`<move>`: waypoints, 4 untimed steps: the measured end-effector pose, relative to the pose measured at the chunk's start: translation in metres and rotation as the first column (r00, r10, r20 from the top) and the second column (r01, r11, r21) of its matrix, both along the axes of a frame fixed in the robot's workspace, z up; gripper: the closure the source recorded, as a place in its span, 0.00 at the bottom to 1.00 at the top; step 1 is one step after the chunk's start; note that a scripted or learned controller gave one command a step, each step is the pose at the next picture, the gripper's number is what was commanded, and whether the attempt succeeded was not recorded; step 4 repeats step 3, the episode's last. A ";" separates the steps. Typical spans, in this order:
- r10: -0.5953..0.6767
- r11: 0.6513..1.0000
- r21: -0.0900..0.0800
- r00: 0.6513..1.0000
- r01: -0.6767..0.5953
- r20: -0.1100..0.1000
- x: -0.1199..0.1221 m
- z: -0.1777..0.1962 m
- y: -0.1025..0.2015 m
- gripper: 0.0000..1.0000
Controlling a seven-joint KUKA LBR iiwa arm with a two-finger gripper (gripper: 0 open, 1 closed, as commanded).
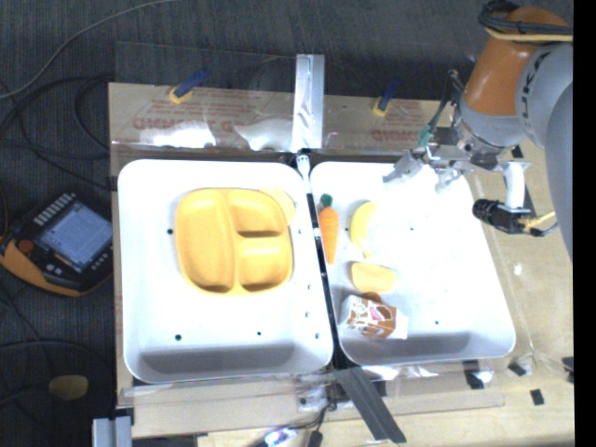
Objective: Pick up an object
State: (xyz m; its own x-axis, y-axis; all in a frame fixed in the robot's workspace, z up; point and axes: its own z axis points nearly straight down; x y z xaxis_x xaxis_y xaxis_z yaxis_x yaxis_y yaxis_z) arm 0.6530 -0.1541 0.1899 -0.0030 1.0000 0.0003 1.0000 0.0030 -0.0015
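Note:
The right bin (pixel 447 287) holds several small items along its left side: a toy carrot (pixel 328 232), a pale yellow banana-like piece (pixel 361 223), a yellow wedge (pixel 372 276) and a small printed packet (pixel 374 318). My gripper (pixel 425 172) hangs over the bin's far edge, to the upper right of these items and well apart from them. Its two pale fingers are spread open with nothing between them. The orange band of the arm (pixel 498 73) rises behind it.
A yellow divided tray (pixel 235 240) lies in the left bin (pixel 149 324). A metal post (pixel 309 101) stands at the back between the bins. Clamps (pixel 191 84) sit on the back board. A control pendant (pixel 65 240) rests on the floor at left.

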 end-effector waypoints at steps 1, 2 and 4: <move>-0.023 1.000 -0.005 1.000 0.023 0.001 0.007 -0.097 0.048 0.00; -0.020 1.000 -0.007 1.000 0.020 -0.001 0.007 -0.088 0.048 1.00; 0.036 0.999 -0.001 0.999 -0.036 0.001 -0.001 0.040 0.091 1.00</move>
